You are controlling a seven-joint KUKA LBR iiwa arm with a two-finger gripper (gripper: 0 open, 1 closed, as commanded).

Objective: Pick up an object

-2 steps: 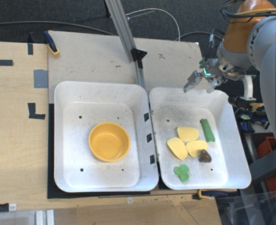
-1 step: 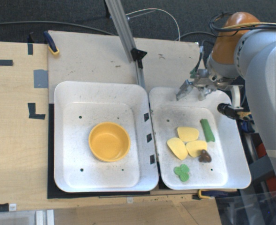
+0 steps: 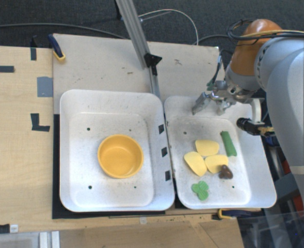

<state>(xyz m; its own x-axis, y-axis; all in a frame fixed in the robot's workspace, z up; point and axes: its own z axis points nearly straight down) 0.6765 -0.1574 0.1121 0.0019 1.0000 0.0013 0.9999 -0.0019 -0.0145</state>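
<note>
In the camera view, the grey arm with its orange band (image 3: 255,40) reaches in from the right, and its metal two-finger gripper (image 3: 207,103) hangs over the far rim of the right-hand shallow white bin (image 3: 260,190). Whether it is clenched or released I cannot tell from this slant; nothing is seen between its tips.

The candidates lie together in the near half of that bin, well apart from the gripper: three flat pale-yellow chip-shaped pieces (image 3: 207,148), touching or overlapping; a slim green stick (image 3: 227,143) just beside them; a small brown lump (image 3: 225,173) touching the nearest yellow piece; and a small green leafy piece (image 3: 200,190) lying alone. The left-hand bin (image 3: 69,138) holds a round yellow plastic bowl (image 3: 120,155).

The step in hand appears to be the approach. A good try would likely aim for the green stick or the green leafy piece, since each stands freer than the crowded yellow pieces, descending straight with the fingers across the narrow width.

No brand, label or writing can be read.
</note>
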